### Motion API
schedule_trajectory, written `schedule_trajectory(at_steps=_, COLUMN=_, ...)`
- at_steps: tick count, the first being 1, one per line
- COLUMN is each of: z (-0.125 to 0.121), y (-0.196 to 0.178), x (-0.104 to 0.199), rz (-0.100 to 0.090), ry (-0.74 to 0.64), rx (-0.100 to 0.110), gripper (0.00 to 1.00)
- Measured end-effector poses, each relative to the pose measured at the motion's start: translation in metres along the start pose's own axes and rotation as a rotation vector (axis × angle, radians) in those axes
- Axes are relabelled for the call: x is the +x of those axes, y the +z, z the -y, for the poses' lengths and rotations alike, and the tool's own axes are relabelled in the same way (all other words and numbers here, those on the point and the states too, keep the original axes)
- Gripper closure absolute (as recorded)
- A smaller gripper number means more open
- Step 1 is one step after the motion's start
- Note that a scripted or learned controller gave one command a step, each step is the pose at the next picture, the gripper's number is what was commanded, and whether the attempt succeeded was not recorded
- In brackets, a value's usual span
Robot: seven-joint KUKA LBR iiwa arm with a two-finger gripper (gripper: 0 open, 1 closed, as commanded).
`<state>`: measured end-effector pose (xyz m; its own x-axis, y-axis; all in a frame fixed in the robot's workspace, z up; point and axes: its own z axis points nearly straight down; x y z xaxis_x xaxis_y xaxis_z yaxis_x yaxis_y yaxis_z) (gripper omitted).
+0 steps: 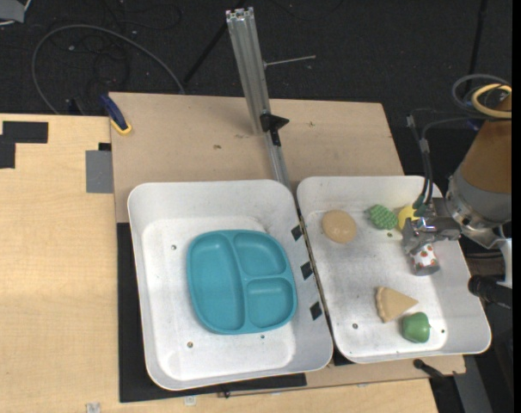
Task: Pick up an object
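camera view | claw [424,259] grip state unclear | tan wedge [393,302] lies just below-left

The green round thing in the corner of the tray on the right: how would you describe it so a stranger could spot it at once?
Look at the right white bin, away from the one holding the teal divided plate. In its near right corner lies a small glossy green ball-like object, touching a tan wedge. Unlike the textured green piece at the far side, it is smooth and rounded.
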<state>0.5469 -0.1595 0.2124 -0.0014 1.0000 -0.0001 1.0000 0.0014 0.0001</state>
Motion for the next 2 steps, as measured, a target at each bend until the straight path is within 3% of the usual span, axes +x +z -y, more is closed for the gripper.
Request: schedule_trajectory(at_steps=2, z=0.004, y=0.005, x=0.099, rz=-0.003, ry=-0.003, rx=0.004, gripper=1.00)
